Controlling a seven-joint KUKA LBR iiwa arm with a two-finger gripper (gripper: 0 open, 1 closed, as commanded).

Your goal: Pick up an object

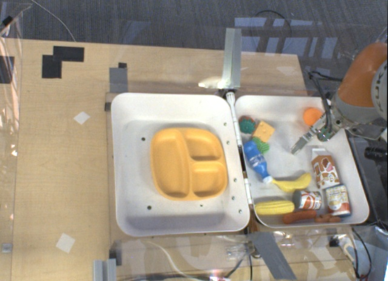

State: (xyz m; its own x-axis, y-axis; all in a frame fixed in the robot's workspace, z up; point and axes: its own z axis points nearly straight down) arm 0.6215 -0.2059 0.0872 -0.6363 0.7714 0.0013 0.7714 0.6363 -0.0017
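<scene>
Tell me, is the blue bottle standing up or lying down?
Lying down. The blue bottle rests on its side on the floor of the right bin, white cap pointing toward the banana.

Arm (pixel 364 88) came in from the right edge, upper-right of view, orange band showing w/ grey body just below it. Wrist angled down & to the left, ending in the gripper (pixel 301 144), which sat low w/ its tip pointing lower-left. Fingers (pixel 297 147) looked thin, grey & close together, nothing visible btwn them, but too small to say for sure if they were parted or closed.
</scene>
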